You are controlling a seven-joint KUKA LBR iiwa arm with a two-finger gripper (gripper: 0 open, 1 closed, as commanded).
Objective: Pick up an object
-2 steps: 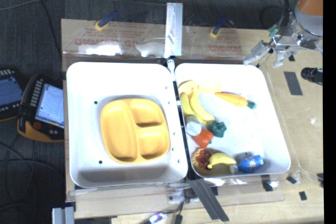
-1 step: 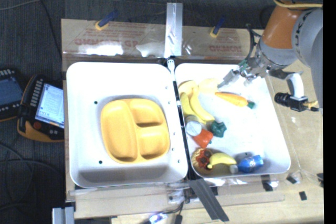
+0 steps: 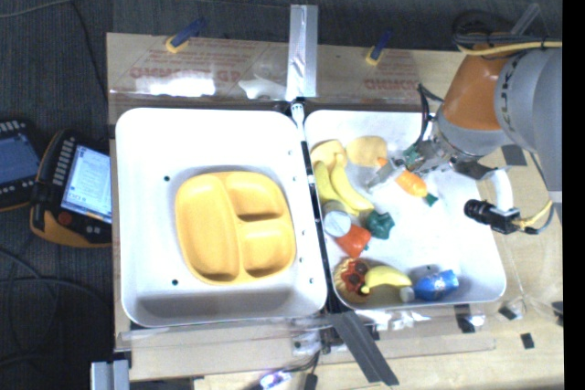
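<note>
On my feed, far left of the frame, a handheld pendant (image 3: 78, 187) lies on the floor beside the bench. Next comes the left bin (image 3: 146, 142), which holds 1 yellow divided tray (image 3: 236, 224) near its middle.

The right bin (image 3: 475, 256) carries the clutter I can pick from: 2 bananas (image 3: 334, 178) along its left wall, a beige round piece (image 3: 368, 148) just above them, a white cap (image 3: 336, 222), a red piece (image 3: 356, 239) and a dark green piece (image 3: 378, 224) bunched at centre left, and along the lower edge another banana (image 3: 384, 277) over something dark red, with a blue object (image 3: 435, 284) beside it.

The gripper (image 3: 399, 167) sits low in the upper middle of that bin, right by an orange carrot-like object (image 3: 411, 184). I cannot tell whether it has closed or what, if anything, it grips; the tip is too small and cluttered.

I judge the pick as not yet shown complete: nothing is visibly lifted clear. The beige piece and bananas crowd the left side of the approach.
</note>
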